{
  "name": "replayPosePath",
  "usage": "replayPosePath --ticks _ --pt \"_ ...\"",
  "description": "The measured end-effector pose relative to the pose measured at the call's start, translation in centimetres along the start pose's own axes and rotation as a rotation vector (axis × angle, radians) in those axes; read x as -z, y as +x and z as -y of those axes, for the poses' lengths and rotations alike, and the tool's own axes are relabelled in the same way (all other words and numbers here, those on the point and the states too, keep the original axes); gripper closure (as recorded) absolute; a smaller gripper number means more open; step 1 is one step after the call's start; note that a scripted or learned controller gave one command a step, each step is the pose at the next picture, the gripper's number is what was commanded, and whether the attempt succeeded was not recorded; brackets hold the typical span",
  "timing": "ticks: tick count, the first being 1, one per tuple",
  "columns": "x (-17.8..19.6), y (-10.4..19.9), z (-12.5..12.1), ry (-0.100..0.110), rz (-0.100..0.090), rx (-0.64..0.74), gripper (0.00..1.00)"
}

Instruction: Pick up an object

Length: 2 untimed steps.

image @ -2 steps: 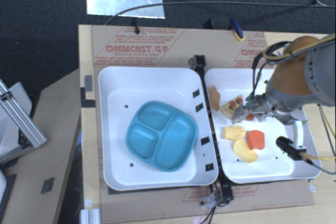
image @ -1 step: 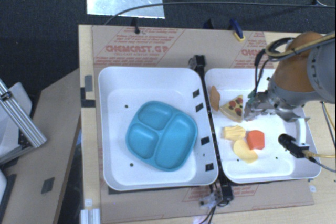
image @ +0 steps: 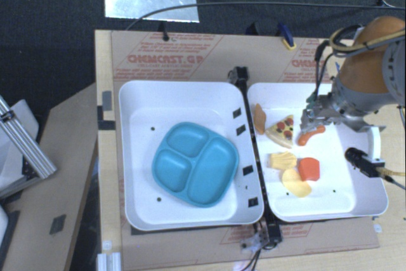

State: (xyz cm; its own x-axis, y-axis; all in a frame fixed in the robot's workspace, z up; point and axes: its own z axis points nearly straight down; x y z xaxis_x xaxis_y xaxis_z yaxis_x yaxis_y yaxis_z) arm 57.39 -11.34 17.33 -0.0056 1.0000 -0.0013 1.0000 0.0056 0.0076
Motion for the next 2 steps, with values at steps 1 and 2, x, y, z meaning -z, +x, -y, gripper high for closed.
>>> replayPosePath --ticks 1,2 --pt "3.6 0.0 -0.2 0.002 0.000 -0.001 1.00" --pt "3.9 4.6 -0.6 0.005 -0.003 0.004 1.00"
